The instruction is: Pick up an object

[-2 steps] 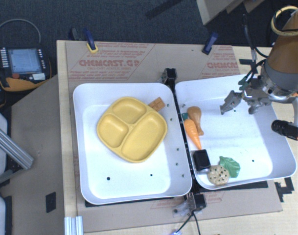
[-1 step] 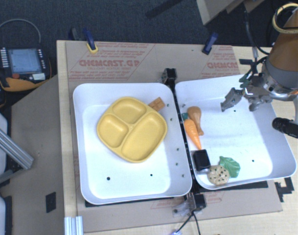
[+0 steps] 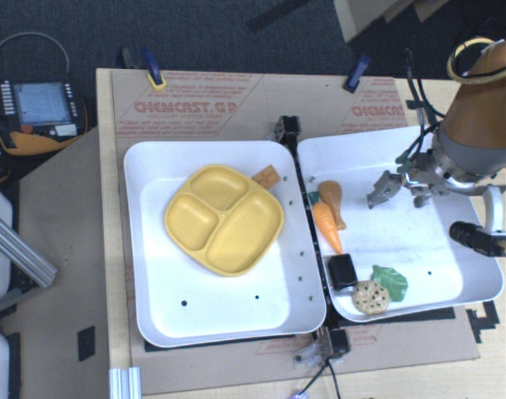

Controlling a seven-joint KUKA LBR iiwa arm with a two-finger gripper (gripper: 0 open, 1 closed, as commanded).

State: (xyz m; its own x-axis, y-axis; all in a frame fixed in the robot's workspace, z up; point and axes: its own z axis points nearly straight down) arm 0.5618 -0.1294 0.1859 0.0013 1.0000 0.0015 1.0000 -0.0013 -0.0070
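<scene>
**Pick not started: I'm over the right bin, nothing in my fingers**

Camera view:
- My gripper (image 3: 400, 189) hangs over the right bin (image 3: 452, 260), upper middle of it, above bare white floor. One finger (image 3: 382, 191) juts out toward the bin divider, and the other parts are bunched near the wrist. They look spread apart, released. Nothing sits between them.
- Candidate objects all lie along the right bin's left and lower side: an orange carrot (image 3: 326, 226) with a tan drumstick-shaped piece (image 3: 331, 199) touching it, both just beside the divider; a black block (image 3: 342, 271) below them; a speckled cookie (image 3: 370, 297) touching a green leafy piece (image 3: 393, 281) near the lower rim.
- The left bin (image 3: 153, 289) holds a yellow divided plate (image 3: 224, 219), with a small brown item (image 3: 267, 175) poking out at its upper right edge.

Status, my read: nothing is lifted and no contact is made. All of it is left: choose a target, line up, descend, close, raise. The drumstick-shaped piece and carrot are nearest to me, but they touch, so a clean single grab there looks tricky.
</scene>
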